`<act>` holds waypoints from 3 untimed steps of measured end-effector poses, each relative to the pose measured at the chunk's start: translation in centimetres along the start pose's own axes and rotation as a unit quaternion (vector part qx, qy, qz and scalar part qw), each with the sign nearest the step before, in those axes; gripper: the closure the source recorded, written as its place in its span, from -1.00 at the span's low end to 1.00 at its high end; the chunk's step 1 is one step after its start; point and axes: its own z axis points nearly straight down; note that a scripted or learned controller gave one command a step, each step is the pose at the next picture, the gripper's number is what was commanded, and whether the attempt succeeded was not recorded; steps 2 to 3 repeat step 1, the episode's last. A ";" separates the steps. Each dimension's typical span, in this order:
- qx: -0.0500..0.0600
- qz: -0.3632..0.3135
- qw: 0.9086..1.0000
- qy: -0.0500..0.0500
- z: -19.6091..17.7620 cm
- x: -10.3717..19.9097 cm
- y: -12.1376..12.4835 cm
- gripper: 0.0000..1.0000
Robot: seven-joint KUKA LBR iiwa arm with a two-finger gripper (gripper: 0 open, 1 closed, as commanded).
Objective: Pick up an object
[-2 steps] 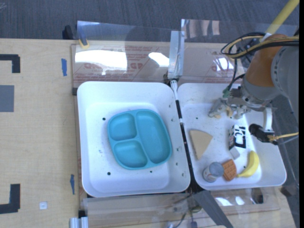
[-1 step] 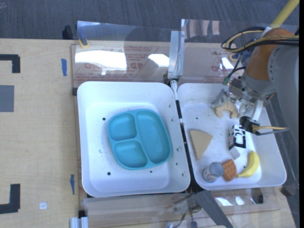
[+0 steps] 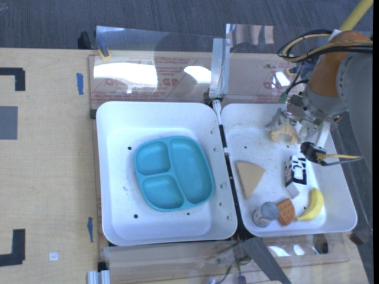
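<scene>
Pale crumpled beige object [image 3: 285,134] lies at the right white bin's [image 3: 340,220] far end, directly under the pincer [image 3: 293,118]; contact unclear, and whether the pincer is open or closed can't be told, since the grey wrist hides it. Same bin: tan wedge [image 3: 249,177], black-white packet [image 3: 296,171], yellow banana [image 3: 312,205], orange waffle piece [image 3: 285,211], grey cup [image 3: 266,212]. Left white bin [image 3: 112,170] holds a teal divided plate [image 3: 173,171]. Arm cut off at right.

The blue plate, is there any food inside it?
No food shows in the blue plate. Its three compartments look bare. It lies in the left bin and covers the bin floor beneath it, so what is under it cannot be seen.
</scene>
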 end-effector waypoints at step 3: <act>0.000 -0.163 0.987 0.002 -9.1 2.1 -4.0 1.00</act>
